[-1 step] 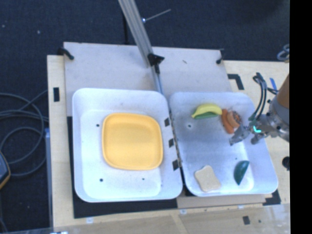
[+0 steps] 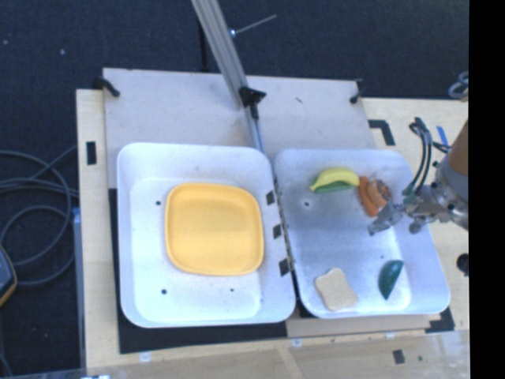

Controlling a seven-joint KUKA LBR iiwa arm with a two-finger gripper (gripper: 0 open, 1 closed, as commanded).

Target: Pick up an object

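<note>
The right bin (image 2: pixel 316 235) holds a yellow-green banana (image 2: pixel 333 180), an orange carrot-like piece (image 2: pixel 371 195), a tan bread slice (image 2: pixel 337 289) and a dark green leaf-shaped piece (image 2: pixel 390 278). My gripper (image 2: pixel 397 224) reaches in from the right and hovers over the bin's right side. It is just below and right of the orange piece and above the green piece. Its fingers (image 2: pixel 379 225) are spread open, with only bare bin floor between them.
The left bin (image 2: pixel 138 172) carries a square yellow plate (image 2: pixel 214 228). A metal pole (image 2: pixel 225 46) slants up from the gap between the bins. The arm (image 2: pixel 451 181) with its cables stands over the right bin's edge.
</note>
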